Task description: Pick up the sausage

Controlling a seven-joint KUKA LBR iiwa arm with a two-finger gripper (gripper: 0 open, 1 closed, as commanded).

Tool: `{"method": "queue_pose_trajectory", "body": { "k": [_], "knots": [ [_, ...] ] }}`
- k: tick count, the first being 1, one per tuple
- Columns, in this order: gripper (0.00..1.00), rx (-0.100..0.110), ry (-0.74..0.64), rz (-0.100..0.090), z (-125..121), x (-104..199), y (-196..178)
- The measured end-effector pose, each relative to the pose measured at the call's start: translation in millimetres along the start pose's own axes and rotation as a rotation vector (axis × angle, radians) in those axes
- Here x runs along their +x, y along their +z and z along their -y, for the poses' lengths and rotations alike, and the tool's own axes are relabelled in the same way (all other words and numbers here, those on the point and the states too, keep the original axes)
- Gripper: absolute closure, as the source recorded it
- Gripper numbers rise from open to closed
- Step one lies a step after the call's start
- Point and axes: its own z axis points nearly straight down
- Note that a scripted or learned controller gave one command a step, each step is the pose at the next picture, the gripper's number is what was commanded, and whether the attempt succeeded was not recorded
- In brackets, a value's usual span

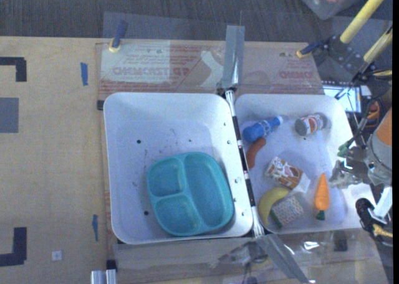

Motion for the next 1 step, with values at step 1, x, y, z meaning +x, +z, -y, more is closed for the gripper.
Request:
{"method": "queue_pose_trajectory", "body": {
  "k": [1],
  "knots": [
    [1.00, -0.002, 0.349, 0.002, -2.5, -7.2, -3.8]
  ]
}}
